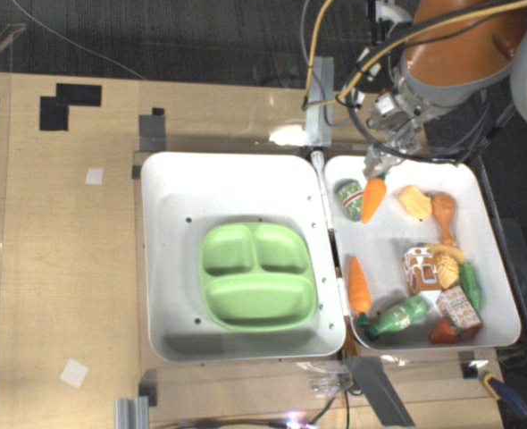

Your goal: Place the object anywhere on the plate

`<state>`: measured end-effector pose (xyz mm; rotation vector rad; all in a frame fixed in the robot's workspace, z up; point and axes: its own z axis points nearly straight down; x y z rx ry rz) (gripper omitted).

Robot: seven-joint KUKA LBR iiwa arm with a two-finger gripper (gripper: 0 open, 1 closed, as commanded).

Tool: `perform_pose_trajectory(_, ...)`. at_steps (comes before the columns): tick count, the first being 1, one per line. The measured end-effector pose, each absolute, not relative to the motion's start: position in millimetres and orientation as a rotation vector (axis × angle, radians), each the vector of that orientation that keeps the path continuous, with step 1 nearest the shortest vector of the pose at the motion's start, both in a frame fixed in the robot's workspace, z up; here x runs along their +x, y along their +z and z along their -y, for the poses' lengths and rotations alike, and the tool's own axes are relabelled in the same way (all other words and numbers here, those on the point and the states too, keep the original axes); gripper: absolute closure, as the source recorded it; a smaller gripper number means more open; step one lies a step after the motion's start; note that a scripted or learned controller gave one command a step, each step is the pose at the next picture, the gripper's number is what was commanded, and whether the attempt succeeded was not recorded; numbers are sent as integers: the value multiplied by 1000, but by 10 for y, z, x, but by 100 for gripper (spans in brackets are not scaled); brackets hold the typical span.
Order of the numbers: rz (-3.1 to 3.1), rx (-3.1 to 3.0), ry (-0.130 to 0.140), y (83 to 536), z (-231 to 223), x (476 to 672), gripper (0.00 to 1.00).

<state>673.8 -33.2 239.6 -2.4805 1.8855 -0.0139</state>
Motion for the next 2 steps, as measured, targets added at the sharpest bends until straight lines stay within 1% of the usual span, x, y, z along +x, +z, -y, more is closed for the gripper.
perform_pose_trajectory(1,-1923,-2474,-6,2502,42,6226,100)
perform_pose_trajectory(2,-1953,-2454,2,2068,-436,5670,100)
